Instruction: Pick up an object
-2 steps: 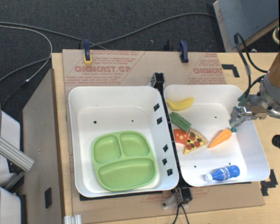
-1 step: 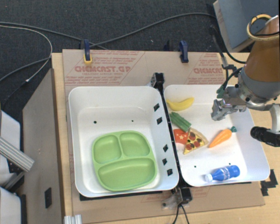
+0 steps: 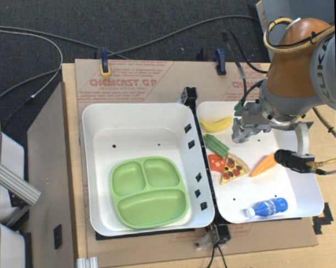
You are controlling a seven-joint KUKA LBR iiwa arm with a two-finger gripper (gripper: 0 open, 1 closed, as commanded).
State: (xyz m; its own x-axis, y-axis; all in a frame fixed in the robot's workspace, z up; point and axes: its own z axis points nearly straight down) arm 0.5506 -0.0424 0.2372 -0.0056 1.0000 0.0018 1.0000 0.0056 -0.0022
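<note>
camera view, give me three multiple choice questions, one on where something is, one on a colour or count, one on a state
1. Where does the green divided plate lie?
A. in the left bin
B. in the right bin
C. on the cardboard outside both bins

2. What colour is the cap end of the small bottle?
A. red
B. blue
C. yellow

3. How does the bottle rest?
A. upright
B. lying on its side
C. leaning on the banana

Answers: 1 A, the plate sits inside the left bin. 2 B, the bottle's right part is blue, near the front edge of the right bin. 3 B, it lies flat on the bin floor, far from the banana, which is near the gripper.
</note>
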